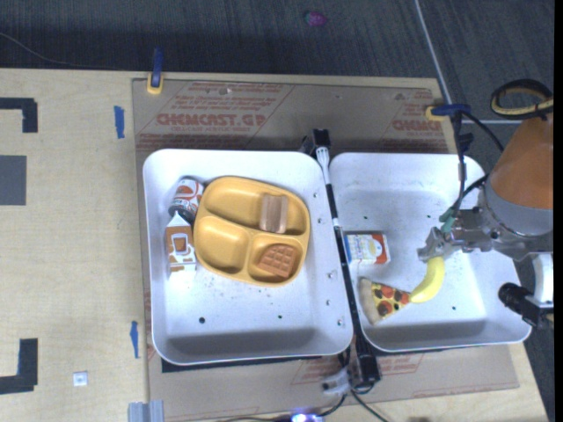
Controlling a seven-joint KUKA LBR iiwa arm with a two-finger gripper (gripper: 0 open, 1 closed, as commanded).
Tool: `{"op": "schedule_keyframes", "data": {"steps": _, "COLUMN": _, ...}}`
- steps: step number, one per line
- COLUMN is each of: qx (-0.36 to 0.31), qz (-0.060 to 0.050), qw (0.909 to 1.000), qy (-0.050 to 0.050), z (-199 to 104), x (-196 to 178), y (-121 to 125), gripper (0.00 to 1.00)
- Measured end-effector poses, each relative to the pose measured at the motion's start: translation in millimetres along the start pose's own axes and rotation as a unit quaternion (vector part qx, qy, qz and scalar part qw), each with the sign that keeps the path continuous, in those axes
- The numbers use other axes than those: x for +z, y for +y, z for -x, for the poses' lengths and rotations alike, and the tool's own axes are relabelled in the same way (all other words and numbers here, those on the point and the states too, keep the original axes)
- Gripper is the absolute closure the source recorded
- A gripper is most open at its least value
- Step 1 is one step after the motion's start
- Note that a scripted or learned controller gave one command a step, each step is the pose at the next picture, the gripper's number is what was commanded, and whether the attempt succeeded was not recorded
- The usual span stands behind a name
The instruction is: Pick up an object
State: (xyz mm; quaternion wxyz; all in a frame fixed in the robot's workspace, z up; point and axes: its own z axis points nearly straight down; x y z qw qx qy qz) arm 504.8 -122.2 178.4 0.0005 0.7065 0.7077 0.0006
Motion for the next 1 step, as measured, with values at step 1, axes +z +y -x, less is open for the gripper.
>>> {"op": "schedule_keyframes", "data": {"steps": 1, "qx": 0.000, "qz": 0.000, "qw": 1.0000, "qy": 0.000, "z": -60.3, "x": -46.4, "y": -24.6, "gripper": 1.00}}
